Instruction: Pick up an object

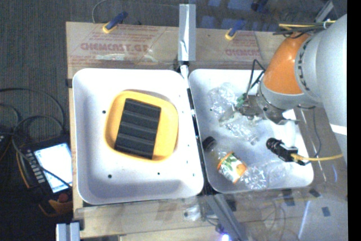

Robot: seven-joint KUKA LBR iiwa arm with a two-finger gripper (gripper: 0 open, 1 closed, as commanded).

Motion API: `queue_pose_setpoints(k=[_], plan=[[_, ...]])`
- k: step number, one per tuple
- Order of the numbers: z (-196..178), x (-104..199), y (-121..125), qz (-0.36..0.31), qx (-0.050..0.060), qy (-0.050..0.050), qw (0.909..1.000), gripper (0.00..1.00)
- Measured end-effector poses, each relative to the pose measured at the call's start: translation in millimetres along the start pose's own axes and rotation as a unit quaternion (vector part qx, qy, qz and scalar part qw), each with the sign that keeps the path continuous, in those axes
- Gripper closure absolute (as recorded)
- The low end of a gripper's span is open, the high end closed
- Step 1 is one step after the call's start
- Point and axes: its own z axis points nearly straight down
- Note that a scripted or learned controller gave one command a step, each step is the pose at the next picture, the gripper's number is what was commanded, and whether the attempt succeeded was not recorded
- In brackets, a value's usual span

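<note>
My gripper hangs low in the right bin, in its upper middle, wrist and orange band covering it from above; whether it is spread or closed I cannot tell. Crumpled clear plastic lies just beside it towards the divider, glossy and creased, and a second clear crumple sits just below it. Towards the bin's inner wall rests a small black cap, round and dull. Nearer the front lies an orange and green packet, tilted, touching a further clear wad. Bare white floor shows along the right wall and in the front corner. The left bin has smooth rounded rims and holds a yellow tray with a black ribbed block on it, with bare floor around.
</note>
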Motion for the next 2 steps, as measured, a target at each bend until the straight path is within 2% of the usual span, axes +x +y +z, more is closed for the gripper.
queue_pose_setpoints(k=[1, 2], plan=[[0, 0, 0, 0.000, 0.000, 0.000, 1.0000, 0.00], [2, 13, 84, -0.004, 0.002, -0.003, 1.0000, 0.00]])
